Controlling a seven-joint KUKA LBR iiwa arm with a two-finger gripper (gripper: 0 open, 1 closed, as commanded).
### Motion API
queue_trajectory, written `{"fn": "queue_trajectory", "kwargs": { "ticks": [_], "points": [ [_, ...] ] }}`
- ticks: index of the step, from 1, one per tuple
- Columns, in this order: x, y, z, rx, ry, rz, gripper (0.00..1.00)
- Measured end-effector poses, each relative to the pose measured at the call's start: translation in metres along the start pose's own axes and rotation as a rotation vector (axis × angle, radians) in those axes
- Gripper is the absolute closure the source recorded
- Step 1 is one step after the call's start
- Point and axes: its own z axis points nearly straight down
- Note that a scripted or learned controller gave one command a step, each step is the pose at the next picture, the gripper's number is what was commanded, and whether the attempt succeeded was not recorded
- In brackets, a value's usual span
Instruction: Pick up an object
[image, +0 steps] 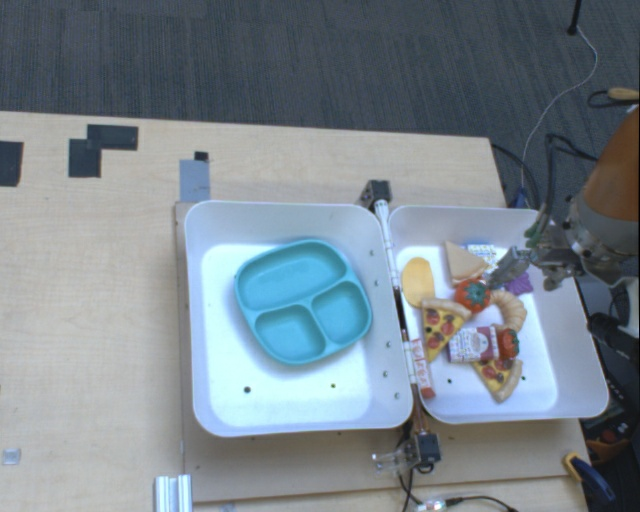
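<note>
Gripper (508, 268) hangs low over the toy food (470, 335) heaped in the right bin (580, 400); can't tell its jaw state.

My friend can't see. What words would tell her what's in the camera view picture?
A grey robot arm's gripper reaches from the right into the right white bin, low over a pile of toy food that includes a pizza slice. The left white bin holds a light blue plastic plate with three sections.
</note>
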Motion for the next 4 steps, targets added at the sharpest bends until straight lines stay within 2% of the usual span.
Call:
{"fn": "queue_trajectory", "kwargs": {
  "ticks": [1, 2, 3, 4],
  "points": [
    [-0.018, -0.002, 0.115, -0.003, -0.002, 0.002, 0.0],
    [-0.017, 0.0, 0.104, -0.007, -0.002, 0.001, 1.0],
    [-0.017, -0.001, 0.104, -0.007, -0.002, 0.0, 0.0],
    [0.025, -0.039, 0.132, -0.007, -0.003, 0.003, 0.0]
  ]
}}
